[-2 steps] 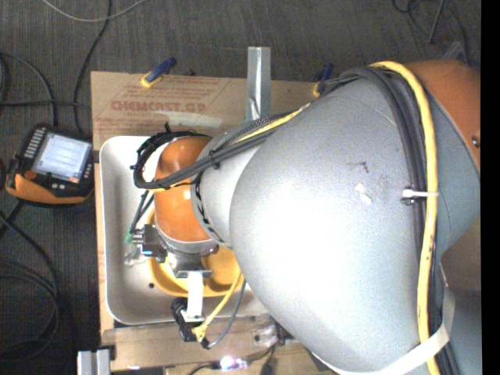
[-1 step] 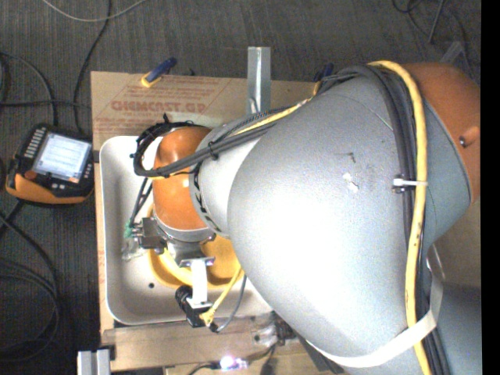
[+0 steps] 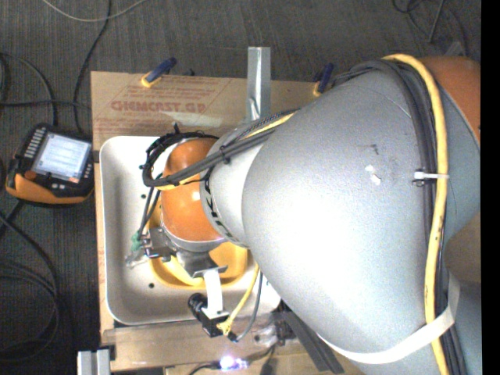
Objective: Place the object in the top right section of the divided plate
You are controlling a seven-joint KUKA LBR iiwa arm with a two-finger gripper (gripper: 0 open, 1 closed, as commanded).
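My grey arm (image 3: 351, 209) covers the right bin and much of the left one. Its orange wrist band (image 3: 183, 194) hangs over the middle of the left white bin (image 3: 117, 209). Below the band, the gripper (image 3: 187, 258) points down into that bin, hidden by its own mount. Slivers of a yellow plate (image 3: 166, 272) stick out from under the wrist, on the bin floor; its sections are hidden. A small green and white piece (image 3: 138, 245) sits at the wrist's left side; I cannot tell whether it is a loose object or part of the cabling.
Black cables (image 3: 156, 158) loop around the wrist. A teach pendant (image 3: 51, 166) lies on the floor left of the bench. Cardboard (image 3: 180, 100) backs the bins, with a blue clamp (image 3: 158, 70) and a metal post (image 3: 259, 76) at the far edge.
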